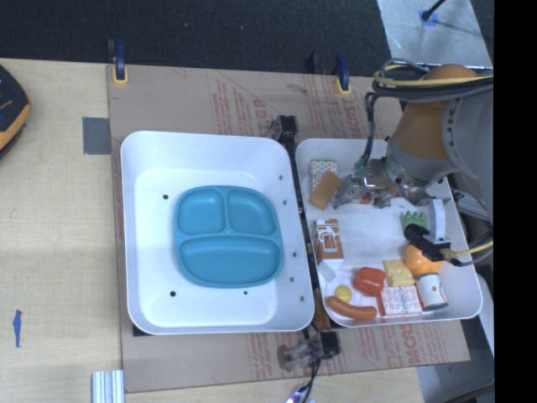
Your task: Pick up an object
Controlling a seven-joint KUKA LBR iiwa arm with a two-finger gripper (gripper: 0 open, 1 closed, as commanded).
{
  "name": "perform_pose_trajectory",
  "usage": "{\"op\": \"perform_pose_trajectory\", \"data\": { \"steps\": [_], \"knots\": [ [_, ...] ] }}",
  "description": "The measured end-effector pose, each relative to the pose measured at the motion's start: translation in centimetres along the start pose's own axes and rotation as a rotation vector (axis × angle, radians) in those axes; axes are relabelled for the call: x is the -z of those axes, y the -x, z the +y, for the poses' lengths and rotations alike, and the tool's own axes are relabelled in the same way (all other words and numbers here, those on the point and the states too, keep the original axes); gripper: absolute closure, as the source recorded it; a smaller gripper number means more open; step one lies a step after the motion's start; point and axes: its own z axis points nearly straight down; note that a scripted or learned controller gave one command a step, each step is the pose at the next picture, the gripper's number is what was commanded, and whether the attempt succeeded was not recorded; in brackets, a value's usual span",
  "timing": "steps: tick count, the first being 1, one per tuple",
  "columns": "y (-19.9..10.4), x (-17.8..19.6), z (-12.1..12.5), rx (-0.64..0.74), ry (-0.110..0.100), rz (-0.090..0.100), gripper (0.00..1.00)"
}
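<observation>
My gripper (357, 191) is low over the far left part of the right bin (470, 309), the arm reaching in from the right. A brown wedge-shaped toy (324, 190) lies just left of it, close to it or touching it; I cannot tell which. Behind the wedge sits a small checkered piece (320, 169). A brown and white box (329, 238) lies in front of the gripper.
The near right part of the right bin holds a red tomato (369, 280), a hot dog (352, 311), a yellow block (397, 271), an orange piece (417, 261), a green piece (413, 219) and a small can (432, 291). The left bin (143, 225) holds a blue divided plate (228, 234).
</observation>
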Motion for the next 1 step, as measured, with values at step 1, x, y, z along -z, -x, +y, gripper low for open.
{"op": "perform_pose_trajectory", "data": {
  "steps": [1],
  "knots": [
    [-0.84,-0.22,4.84,-0.001,0.0,0.001,0.0]
  ]
}}
